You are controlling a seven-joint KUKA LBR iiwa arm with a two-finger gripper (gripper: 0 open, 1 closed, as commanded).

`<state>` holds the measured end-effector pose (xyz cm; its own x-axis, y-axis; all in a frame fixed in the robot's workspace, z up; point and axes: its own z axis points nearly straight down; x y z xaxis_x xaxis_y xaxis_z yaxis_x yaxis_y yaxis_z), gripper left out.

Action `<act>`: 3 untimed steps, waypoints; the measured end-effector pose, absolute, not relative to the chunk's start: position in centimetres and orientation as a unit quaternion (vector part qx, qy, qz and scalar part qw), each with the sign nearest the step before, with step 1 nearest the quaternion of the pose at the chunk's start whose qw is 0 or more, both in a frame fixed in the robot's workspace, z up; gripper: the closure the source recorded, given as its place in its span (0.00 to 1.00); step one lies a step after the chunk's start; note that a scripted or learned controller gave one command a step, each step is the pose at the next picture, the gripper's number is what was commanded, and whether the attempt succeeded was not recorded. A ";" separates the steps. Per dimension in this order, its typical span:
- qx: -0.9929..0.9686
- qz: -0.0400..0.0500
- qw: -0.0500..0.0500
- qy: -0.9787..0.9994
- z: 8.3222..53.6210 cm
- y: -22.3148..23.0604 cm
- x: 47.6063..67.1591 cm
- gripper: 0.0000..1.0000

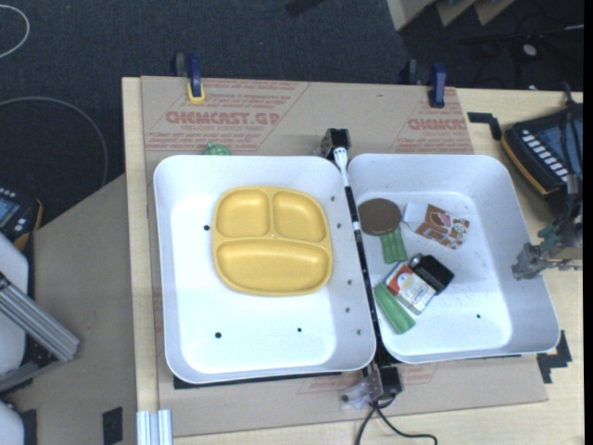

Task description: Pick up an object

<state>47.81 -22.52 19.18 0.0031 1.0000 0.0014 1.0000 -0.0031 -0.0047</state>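
The right bin [482, 327] holds a small cluster of objects: a brown round disc [379, 216], a short green piece [395, 246] just below it, a brown-and-white printed packet [443, 225], a black block [432, 272], a red, white and yellow packet [410, 288] and a long green piece [393, 310]. My gripper [532, 264] hangs low at the right rim of that bin, well to the right of the cluster, with nothing seen in it. The arm [567, 202] above it is mostly cut off by the view's right side.
A yellow divided plate [272, 240] lies in the left bin [185, 295]. Both bins rest on a cardboard sheet [278, 109] held by blue clamps [195, 80] at the back. A black device [545, 151] sits at the right, beyond the bench.
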 end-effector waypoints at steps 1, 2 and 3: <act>-0.707 0.000 -0.001 -0.707 20.5 -22.4 48.0 1.00; -0.707 0.000 -0.003 -0.707 21.5 -22.4 48.0 1.00; -0.707 -0.001 -0.005 -0.707 22.5 -22.5 48.1 1.00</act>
<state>48.12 -22.46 22.52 0.0001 1.0000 -0.0057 1.0000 -0.0001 0.0079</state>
